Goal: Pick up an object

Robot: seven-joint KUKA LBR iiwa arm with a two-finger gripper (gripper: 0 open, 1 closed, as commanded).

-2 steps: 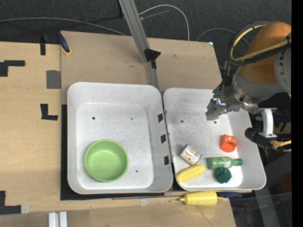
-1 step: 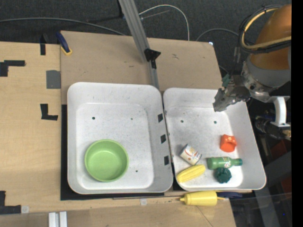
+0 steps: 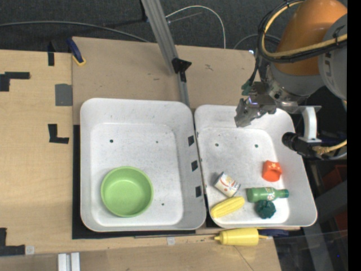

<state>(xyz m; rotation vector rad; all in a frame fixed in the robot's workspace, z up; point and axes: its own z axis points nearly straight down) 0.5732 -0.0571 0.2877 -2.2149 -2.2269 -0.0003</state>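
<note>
Jaws: state cannot be told, poised over right bin far edge; can, corn, bottle lie nearward, well apart

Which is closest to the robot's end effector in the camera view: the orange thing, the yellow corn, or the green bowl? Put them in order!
From the end effector:
1. Orange thing, right bin, just below it.
2. Yellow corn, right bin's front edge.
3. Green bowl, left bin, farthest away.
</note>
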